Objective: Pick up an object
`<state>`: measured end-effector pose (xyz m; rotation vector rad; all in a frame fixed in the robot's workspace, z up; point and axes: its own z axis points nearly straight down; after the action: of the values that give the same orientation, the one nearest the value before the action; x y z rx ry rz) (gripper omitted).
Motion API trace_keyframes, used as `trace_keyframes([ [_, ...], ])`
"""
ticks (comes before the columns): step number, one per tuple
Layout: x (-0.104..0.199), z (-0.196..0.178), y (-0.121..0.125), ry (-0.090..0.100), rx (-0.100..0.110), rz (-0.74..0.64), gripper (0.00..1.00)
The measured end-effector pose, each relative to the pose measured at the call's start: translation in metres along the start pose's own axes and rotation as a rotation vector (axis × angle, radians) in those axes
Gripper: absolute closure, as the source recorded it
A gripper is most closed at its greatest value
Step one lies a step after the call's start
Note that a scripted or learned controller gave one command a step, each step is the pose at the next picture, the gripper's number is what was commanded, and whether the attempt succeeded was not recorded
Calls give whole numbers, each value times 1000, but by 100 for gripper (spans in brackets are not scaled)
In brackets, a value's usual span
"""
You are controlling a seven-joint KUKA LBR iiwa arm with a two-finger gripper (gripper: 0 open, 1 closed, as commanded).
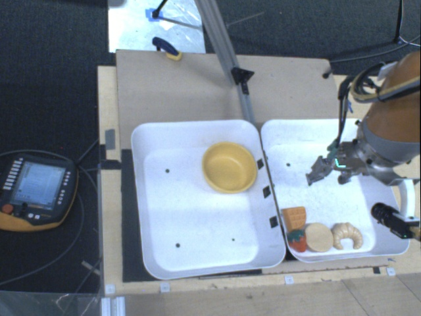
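Objects for picking lie in a tight row at the near edge of the right bin point(283, 137): an orange block point(294, 216), a red-and-green piece point(298, 239) just below it, a round tan disc point(319, 237), and a croissant point(347, 235).

The end effector point(321, 170) hangs over bare white floor in the middle of that bin, its dark tips pointing toward the bin divider. I see nothing between the tips, and from where I stand I cannot tell whether they are spread or pressed together; they read as one small dark cluster. The whole row lies toward the near rim from the end effector, apart from it, with the orange block the closest piece. The croissant's long axis runs roughly along that rim.

Behind the tips, the grey wrist and the arm point(395, 110) with its orange band come in from the right, cut off by the frame, with cables looped above. A dark part point(389, 219) of the arm sits over the bin's right rim.

The left bin point(151, 196) holds a yellow bowl point(229, 167). The pieces touch one another, so I judge that a clean grasp on one alone could be awkward. A pendant point(36, 189) rests on the floor beside the worktop point(177, 87).
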<state>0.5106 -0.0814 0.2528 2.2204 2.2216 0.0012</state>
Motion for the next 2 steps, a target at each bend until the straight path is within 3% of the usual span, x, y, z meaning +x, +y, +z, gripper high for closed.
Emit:
trace_keyframes([
  [1,0,0,0,0,0,0,0],
  [2,1,59,6,0,5,0,0],
])
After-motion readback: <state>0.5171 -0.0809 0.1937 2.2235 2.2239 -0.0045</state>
